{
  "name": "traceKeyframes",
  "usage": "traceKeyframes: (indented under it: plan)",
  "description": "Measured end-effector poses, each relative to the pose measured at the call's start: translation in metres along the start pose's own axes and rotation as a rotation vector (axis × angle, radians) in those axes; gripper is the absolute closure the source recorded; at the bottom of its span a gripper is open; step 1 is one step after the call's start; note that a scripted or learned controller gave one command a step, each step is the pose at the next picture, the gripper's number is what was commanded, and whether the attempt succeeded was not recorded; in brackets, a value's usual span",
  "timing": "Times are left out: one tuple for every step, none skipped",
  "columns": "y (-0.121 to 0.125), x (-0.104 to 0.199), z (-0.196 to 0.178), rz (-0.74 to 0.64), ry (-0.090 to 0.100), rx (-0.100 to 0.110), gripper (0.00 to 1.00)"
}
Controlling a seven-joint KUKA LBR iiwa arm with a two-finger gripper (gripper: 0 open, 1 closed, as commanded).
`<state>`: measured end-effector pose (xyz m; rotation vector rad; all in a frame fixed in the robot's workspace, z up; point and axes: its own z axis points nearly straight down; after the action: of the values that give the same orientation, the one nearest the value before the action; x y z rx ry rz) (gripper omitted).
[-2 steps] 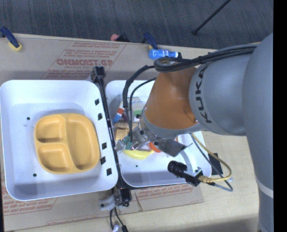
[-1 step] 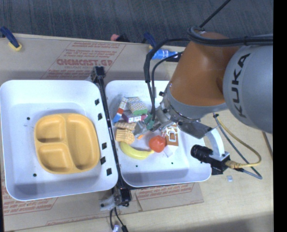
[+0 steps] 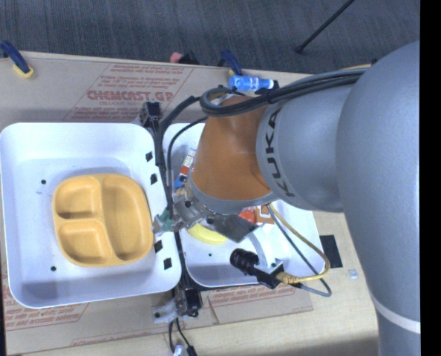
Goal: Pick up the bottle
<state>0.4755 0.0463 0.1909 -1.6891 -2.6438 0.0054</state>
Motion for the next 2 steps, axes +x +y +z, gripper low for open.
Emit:
traceKeyframes:
  plan:
    - [-0.021,-0.047,-0.096,-0.113,-0.003,-0.004,1.00]
    - [0.012,0.027,-0.021,-0.329,-0.001,-0.001,1.00]
